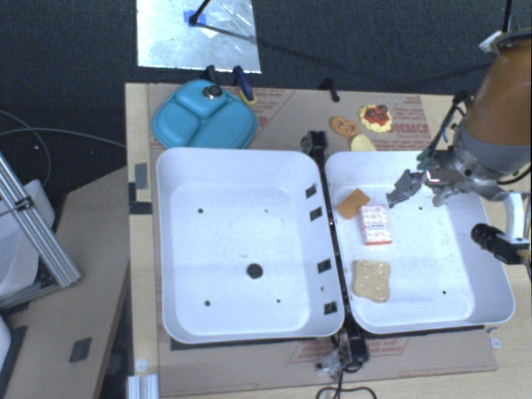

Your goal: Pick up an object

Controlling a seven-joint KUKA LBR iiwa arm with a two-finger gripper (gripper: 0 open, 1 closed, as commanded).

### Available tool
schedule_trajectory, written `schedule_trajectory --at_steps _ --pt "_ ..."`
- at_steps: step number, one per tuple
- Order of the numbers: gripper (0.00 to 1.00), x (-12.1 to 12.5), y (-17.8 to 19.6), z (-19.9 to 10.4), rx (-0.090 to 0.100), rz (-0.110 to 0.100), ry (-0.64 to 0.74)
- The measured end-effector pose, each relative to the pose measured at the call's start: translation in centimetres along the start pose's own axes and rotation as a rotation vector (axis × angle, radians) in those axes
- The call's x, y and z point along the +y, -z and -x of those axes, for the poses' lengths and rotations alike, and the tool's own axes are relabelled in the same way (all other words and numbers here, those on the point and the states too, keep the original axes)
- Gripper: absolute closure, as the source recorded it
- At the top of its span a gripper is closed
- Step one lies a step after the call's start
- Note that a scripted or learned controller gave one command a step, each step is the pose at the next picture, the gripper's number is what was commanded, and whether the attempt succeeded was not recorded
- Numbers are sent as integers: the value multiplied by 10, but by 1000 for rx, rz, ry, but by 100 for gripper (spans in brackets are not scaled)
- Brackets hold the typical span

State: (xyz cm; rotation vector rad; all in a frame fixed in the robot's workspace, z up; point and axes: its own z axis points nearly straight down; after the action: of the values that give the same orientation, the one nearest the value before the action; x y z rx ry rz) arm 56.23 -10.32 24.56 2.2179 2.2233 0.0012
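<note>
From the camera above, the counter [274,106] carried two shallow white bins side by side. The left bin [241,243] had a small dark round spot [254,271] on its floor, just below the middle. The right bin [416,248] held three things, all in its left half near the divider. An orange-brown wedge [352,203] lay highest, close to the divider. Just right of it and a little lower sat a small red and white packet [376,224], set roughly upright in the picture. Below that, near the front of the bin, lay a pale tan slab [371,280] shaped like a slice of bread.

The grey arm [499,106] reached in from the right, its orange band above the wrist. The claw [401,191] hung over the upper middle of the right bin, pointing left and down toward the packet and the wedge. It was near both but apart from them, with nothing between its fingers. Whether those fingers were spread or closed could not be told at this size and angle.

Behind the bins, a blue sectioned tray [204,116] rested on the counter at the upper left. Toward the upper right lay a small pretzel-like piece [342,126], a round red and yellow toy [376,116], and a pale yellow piece [362,143] touching the right bin's back rim.
</note>
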Motion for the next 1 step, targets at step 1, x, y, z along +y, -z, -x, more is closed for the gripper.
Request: schedule_trajectory --at_steps 1 --pt "0 -58 -75 12 2 -9 -5"
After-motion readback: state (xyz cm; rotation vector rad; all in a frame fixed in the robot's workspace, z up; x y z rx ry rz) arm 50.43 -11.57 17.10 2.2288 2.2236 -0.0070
